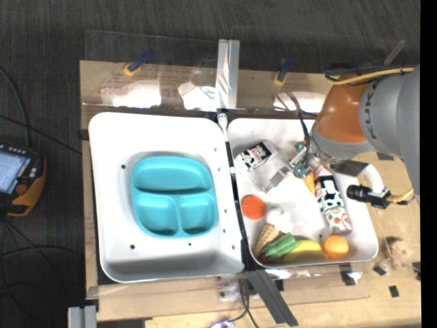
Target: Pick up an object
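Camera view: the arm (382,115) enters from the right and its gripper (298,164) sits low in the right bin (369,251), near the upper middle, just beside a small black-and-white carton (253,156); whether its grip is open or closed cannot be told. That bin also holds a cow-patterned bottle (332,203), an orange ball (253,206), a white piece (277,217), an ice-cream cone (266,235), a green vegetable (280,245), a banana (305,249) and an orange (336,246), all lying on the floor. The left bin (109,183) contains a turquoise divided plate (172,195).
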You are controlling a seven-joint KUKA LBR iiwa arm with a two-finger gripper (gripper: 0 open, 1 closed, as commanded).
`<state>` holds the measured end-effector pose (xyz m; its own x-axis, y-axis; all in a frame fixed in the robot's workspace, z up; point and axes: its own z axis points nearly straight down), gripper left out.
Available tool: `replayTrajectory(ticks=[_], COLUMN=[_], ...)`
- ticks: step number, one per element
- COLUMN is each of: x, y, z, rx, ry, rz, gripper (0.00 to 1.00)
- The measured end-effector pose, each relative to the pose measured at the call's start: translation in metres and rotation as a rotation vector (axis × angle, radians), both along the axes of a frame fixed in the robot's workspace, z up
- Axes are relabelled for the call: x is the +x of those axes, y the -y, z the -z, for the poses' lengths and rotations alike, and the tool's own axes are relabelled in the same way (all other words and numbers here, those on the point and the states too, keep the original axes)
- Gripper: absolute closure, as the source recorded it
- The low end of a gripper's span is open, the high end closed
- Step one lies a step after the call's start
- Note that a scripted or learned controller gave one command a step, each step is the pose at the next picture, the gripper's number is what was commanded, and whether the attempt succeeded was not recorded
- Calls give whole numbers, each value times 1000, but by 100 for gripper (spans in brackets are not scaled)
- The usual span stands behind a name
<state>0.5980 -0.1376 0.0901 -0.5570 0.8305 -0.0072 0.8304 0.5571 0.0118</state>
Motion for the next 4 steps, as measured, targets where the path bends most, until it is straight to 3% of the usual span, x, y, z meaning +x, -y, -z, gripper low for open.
replayTrajectory(ticks=[1,2,3,4], x=[-9,-60,-16,28], y=[25,52,-20,49], z=[0,-1,0,1], rx=[0,5,-1,-6], ry=[0,2,2,-4], rz=[-5,111,190,48], gripper=[0,0,0,0])
